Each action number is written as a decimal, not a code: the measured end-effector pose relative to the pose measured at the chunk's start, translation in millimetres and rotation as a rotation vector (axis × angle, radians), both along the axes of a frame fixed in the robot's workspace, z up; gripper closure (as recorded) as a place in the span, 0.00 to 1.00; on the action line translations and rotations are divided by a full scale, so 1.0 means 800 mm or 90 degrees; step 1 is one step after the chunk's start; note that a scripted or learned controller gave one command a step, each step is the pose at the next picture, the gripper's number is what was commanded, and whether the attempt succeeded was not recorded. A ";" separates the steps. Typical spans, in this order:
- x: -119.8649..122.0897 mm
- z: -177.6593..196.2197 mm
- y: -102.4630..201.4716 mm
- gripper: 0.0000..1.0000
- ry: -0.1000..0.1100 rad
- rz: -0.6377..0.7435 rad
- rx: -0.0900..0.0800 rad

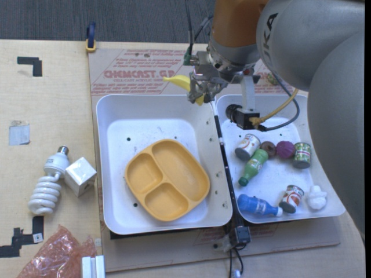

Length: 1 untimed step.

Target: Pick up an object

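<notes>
A tan counter bears two shallow white plastic bins; above their rear divider the fingers pinch a yellow plastic banana, lifted clear, so the pick looks essentially done

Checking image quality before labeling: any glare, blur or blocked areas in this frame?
Camera view: lighting even and soft, shadows faint, with no strong glare on the left bin. The small items, such as the green bottle, are sharp. The arm looms large and slightly soft at upper right, covering the far corner of the right bin. The gripper sits in its shade, detail murky.
</notes>
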<state>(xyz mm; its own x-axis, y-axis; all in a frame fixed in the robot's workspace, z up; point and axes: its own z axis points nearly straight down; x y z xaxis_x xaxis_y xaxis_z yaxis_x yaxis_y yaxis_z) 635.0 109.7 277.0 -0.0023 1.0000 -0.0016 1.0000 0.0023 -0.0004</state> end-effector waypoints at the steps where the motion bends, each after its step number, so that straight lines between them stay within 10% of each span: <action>1: -0.055 0.036 0.040 1.00 0.001 0.000 0.000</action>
